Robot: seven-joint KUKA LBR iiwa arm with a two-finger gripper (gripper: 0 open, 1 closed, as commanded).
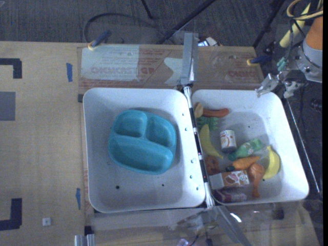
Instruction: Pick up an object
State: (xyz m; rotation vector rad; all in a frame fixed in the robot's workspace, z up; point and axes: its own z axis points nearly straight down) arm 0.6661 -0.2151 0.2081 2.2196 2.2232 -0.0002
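Up at the far-right corner of the right bin (294, 160), the pincer (275, 83) hung just over the rim, metal fingers small and blurred; could not tell how far apart they stood, and nothing was visible between them. Arm (313, 45) came in from the right edge, orange band partly in view, yellow cable looped above it.

Right bin held the pickable clutter, all well below the pincer: a red-orange sausage-like piece (216, 112) near the far-left corner, a green item (207, 122) just beside it, a yellow banana (208, 142) along the left wall, a small can (227, 139) mid-bin, a green bottle (248, 148), an orange carrot (244, 162), a second banana (273, 164) toward the right wall, and a carton (231, 179) near the front.

Left bin (97, 152) carried a blue divided plate (142, 141), roughly centred.

Both bins sat side by side on the tan desk (38, 137), black tape marks at its left, cardboard sheet (123, 68) behind. Dark carpet (61, 9) beyond, with cables and stand legs.
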